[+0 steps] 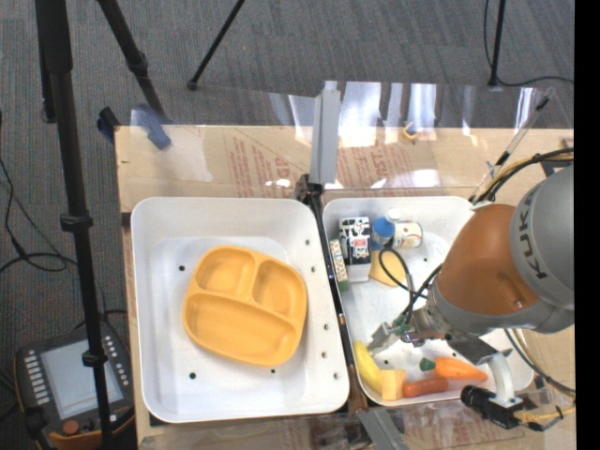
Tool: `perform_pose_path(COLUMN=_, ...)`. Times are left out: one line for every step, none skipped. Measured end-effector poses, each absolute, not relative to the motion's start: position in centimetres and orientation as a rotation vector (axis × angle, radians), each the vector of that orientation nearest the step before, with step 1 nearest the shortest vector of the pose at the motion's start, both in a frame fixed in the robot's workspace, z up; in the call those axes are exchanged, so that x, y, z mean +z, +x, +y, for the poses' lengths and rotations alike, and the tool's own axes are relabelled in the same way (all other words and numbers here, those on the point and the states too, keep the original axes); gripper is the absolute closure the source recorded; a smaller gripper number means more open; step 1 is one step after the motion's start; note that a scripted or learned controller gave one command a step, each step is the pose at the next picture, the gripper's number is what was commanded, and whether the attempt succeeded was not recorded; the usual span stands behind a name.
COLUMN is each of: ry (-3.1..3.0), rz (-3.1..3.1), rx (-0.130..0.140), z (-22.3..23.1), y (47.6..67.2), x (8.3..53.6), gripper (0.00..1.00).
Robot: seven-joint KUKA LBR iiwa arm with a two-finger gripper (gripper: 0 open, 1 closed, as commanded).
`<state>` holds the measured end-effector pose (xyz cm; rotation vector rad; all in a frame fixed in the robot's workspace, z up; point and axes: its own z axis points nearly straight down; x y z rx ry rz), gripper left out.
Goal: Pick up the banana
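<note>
Banana, yellow curved fruit (pixel 367 366), lies in right white bin (pixel 441 204) at its near-left corner, beside orange carrot (pixel 448 371). Tool (pixel 398 331) hovers just above; we cannot tell its state. Risk, we judge: crowding near bin wall, so tool snags carrot or misses.
</note>
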<state>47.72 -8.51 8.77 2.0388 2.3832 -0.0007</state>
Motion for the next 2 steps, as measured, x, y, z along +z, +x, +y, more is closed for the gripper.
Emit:
perform_pose_path(ry=2.039, rz=2.383, rx=-0.001, z=-8.5, y=47.7, x=8.8, gripper=0.0)
perform_pose_path(ry=2.29, rz=2.156, rx=-0.007, z=-3.9, y=49.4, x=24.1, gripper=0.0)
